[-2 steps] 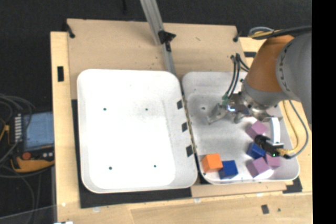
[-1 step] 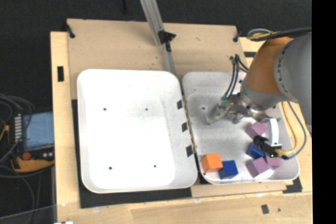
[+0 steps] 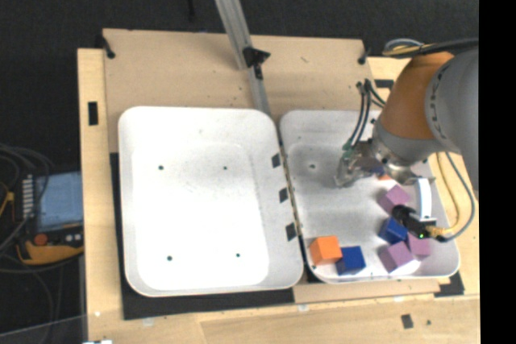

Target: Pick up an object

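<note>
The end effector hangs over bare floor in the middle of the right bin; whether it is released or clenched cannot be told from this angle. The loose objects lie well apart from it, toward the bin's near side: an orange block touching a blue block, another blue block, and purple blocks beside the arm. The left bin adjoins on the surface.
</note>
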`<state>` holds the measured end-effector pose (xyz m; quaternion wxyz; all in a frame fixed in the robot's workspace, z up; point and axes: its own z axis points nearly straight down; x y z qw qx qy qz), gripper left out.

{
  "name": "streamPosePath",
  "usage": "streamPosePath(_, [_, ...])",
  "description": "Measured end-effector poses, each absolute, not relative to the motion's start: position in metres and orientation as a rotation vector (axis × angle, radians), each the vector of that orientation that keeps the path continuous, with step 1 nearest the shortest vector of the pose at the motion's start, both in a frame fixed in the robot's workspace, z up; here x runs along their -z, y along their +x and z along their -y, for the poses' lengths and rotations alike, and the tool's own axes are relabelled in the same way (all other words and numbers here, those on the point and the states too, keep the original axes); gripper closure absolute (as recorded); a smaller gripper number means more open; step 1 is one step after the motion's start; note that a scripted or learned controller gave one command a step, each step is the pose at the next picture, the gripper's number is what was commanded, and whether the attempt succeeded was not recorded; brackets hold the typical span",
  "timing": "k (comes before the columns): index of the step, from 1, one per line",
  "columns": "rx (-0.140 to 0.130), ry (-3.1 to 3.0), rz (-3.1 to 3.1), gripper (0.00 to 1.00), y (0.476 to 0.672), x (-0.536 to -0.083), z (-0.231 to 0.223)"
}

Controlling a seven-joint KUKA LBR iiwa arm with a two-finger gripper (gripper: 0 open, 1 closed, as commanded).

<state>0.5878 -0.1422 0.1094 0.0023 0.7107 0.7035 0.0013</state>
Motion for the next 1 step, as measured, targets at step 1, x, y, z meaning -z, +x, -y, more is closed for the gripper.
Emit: streamPosePath(1, [-0.003,2.226,-2.211,1.0,0.5879,-0.1527,0.1448])
